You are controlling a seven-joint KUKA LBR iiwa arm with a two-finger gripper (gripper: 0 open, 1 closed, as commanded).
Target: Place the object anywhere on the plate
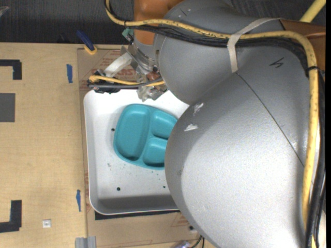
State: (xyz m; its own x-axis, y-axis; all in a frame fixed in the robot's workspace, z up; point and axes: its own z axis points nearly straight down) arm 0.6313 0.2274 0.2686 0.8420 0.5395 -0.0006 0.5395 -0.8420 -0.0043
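A teal plate (140, 135) with divided compartments lies in the white bin (101, 159), its right part hidden under the arm. What shows of its compartments holds nothing. My gripper (148, 88) hangs just past the plate's far edge, near the bin's back wall, below the orange wrist band (155, 1). I cannot make out any object in it. The grey arm (248, 138) covers the right half of the view.
Yellow and black cables (111, 80) run along the bin's back edge. The bin sits on a cardboard-coloured bench (41, 138) marked with black squares and blue tape. The bin's white floor shows in front of and left of the plate.
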